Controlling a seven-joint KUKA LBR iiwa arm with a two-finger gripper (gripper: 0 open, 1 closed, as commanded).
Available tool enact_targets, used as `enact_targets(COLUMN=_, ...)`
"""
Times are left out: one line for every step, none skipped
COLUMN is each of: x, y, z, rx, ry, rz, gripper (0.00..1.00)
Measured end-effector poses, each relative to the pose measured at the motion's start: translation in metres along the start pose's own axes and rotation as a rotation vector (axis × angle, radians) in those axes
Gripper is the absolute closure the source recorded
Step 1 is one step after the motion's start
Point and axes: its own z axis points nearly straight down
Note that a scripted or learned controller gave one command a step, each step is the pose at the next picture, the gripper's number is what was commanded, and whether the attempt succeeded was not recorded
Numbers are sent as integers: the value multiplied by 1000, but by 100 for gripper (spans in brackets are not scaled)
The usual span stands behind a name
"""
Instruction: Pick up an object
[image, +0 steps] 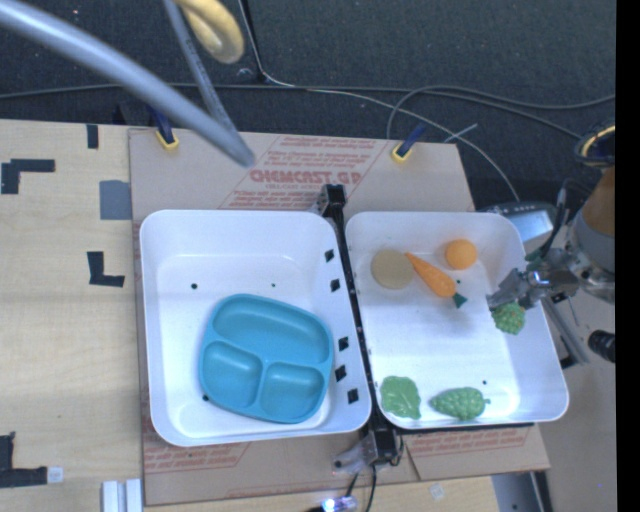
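Observation:
My gripper (518, 290) hangs over the right rim of the right bin (440, 335), reaching in from the right. A small green broccoli-like piece (510, 319) sits directly under its tip, touching or very close to it; whether it is gripped is unclear. In the same bin, left of the gripper, lie an orange carrot (432, 275), an orange ball (460, 253) and a tan round disc (391, 269). A flat green leafy piece (400, 396) and a bumpy green piece (460, 403) rest along the near wall.
The left bin (175, 300) holds a blue divided plate (266, 357). A black clip strip (342, 300) runs between the bins. Cables (430, 100) trail across the dark area behind the bench. A grey pole (130, 70) crosses the upper left.

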Motion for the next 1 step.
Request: enact_targets(x=6, y=-4, z=-47, rx=1, ry=1, rz=0, gripper=100)
